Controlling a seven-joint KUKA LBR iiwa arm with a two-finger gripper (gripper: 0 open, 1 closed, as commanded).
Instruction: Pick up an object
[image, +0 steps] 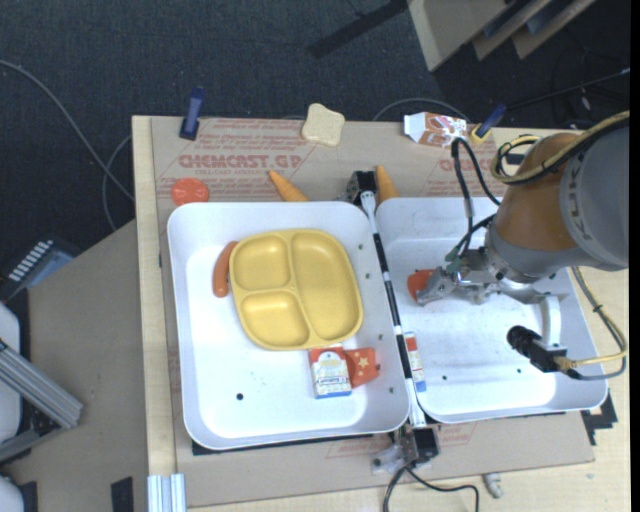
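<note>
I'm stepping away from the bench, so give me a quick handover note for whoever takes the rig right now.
Gripper: low in the right bin, at a small orange-red object near that bin's left side; whether it is gripped cannot be told.
Left bin: yellow divided plate, a hot dog at the plate's left edge, a small carton and a red piece below the plate.
Done: no pick confirmed.
Left: secure an object and lift it.

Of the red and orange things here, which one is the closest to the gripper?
The small red piece in the right bin, just left of the gripper. The hot dog and red packet lie in the left bin.
</note>
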